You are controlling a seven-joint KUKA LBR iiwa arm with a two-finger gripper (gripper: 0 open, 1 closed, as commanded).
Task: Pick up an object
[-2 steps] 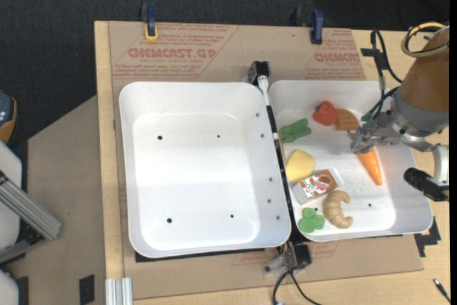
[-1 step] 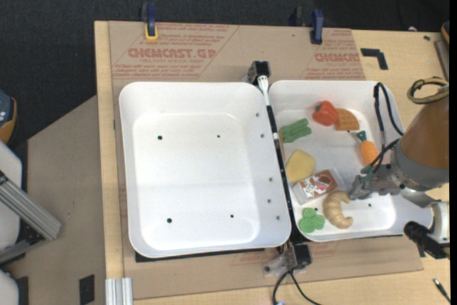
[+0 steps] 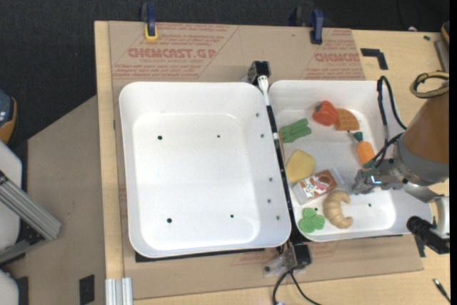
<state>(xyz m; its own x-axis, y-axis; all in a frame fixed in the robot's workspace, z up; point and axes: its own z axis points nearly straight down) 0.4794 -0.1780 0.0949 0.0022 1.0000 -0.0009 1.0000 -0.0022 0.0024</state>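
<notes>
- two shallow white bins are set side by side on a brown board; the left bin [image 3: 193,168] and the right bin [image 3: 371,93] touch along their inner rims.
- the arm [image 3: 428,146] is seen entering from the right, over the right bin's right edge.
- the gripper [image 3: 368,181] is positioned low in the right bin, just right of the croissant; whether it is released or clenched cannot be told, and nothing is seen between its tips.
- the croissant [image 3: 338,208] lies near the bin's front wall, beside a green toy [image 3: 311,221].
- a red-and-white packet [image 3: 315,186] lies just behind the croissant, next to a yellow wedge [image 3: 299,164].
- a green block [image 3: 294,131], a red pepper [image 3: 325,113], an orange piece [image 3: 348,120] and a small carrot [image 3: 365,151] are located further back.
</notes>
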